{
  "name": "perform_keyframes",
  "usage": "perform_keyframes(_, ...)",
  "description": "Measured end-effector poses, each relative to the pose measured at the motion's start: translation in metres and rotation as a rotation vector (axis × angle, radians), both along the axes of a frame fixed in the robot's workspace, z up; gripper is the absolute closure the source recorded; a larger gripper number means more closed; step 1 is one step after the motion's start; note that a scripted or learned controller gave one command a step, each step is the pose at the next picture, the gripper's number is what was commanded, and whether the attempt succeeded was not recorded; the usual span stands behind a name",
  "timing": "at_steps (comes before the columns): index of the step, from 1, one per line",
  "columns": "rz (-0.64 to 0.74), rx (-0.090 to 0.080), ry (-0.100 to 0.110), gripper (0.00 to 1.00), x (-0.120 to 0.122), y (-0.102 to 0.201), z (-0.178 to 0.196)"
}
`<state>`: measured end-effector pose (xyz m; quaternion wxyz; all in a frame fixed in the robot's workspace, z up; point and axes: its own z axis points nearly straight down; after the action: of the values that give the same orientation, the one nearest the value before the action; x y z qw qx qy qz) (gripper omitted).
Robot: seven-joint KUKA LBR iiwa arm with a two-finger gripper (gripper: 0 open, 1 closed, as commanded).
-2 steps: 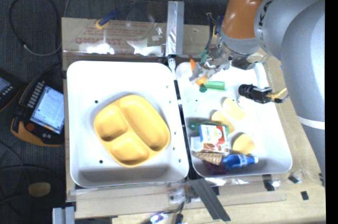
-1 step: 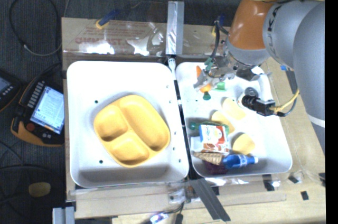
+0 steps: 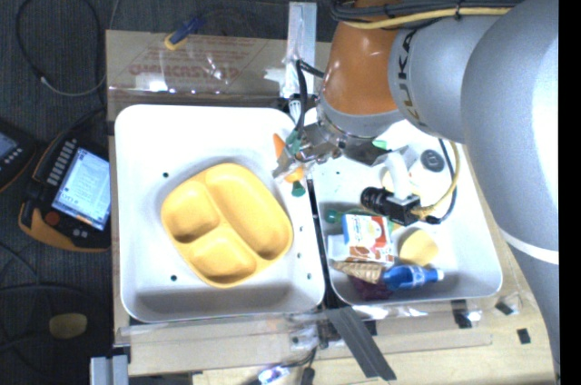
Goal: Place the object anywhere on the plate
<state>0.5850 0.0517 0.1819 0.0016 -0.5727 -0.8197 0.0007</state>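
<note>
Right, our gripper [image 3: 298, 154] hangs over the bins' shared wall, seemingly pinching a small orange piece [image 3: 289, 163]; the yellow plate [image 3: 227, 222] sits bare, so the placing remains undone.

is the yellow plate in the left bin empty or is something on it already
Empty. The yellow plate lies in the left bin, and all three of its compartments show bare yellow.
</note>
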Motion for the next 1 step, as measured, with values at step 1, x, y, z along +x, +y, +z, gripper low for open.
perform_keyframes(1, 0.000, 0.000, 0.000, 0.00, 0.0000, -0.0003, 0.0000)
